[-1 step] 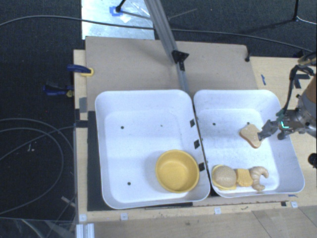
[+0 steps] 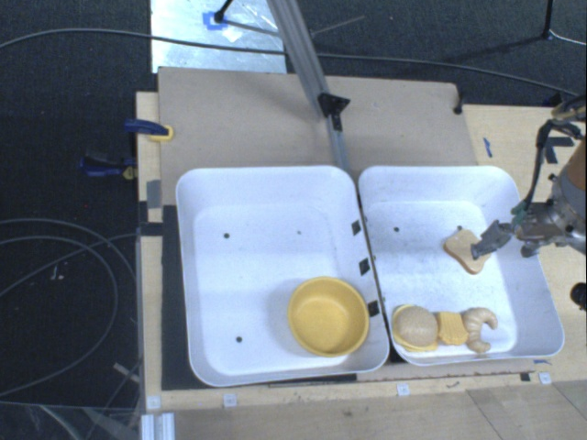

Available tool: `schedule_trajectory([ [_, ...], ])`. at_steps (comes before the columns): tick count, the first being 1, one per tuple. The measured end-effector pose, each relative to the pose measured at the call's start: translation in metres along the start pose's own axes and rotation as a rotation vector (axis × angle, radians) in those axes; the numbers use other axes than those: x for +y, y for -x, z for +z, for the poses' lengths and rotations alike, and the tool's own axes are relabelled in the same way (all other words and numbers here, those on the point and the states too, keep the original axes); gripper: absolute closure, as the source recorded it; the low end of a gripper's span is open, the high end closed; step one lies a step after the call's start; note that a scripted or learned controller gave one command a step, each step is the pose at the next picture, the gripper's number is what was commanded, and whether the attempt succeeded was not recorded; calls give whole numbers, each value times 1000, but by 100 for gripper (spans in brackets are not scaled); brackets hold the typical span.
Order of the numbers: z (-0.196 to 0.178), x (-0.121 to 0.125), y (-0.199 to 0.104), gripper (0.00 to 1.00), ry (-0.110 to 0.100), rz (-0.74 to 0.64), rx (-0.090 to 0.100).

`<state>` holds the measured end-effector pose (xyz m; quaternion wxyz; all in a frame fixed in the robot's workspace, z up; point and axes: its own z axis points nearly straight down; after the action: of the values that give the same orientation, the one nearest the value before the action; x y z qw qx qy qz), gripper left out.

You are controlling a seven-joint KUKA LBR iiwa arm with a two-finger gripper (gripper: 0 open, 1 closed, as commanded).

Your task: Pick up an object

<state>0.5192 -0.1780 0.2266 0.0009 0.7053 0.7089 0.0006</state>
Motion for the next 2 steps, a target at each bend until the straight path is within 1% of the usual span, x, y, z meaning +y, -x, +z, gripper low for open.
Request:
schedule_trajectory([
  [1, 62, 0, 3, 0, -5, 4, 1],
  [2, 104, 2, 3, 0, -5, 5, 1],
])
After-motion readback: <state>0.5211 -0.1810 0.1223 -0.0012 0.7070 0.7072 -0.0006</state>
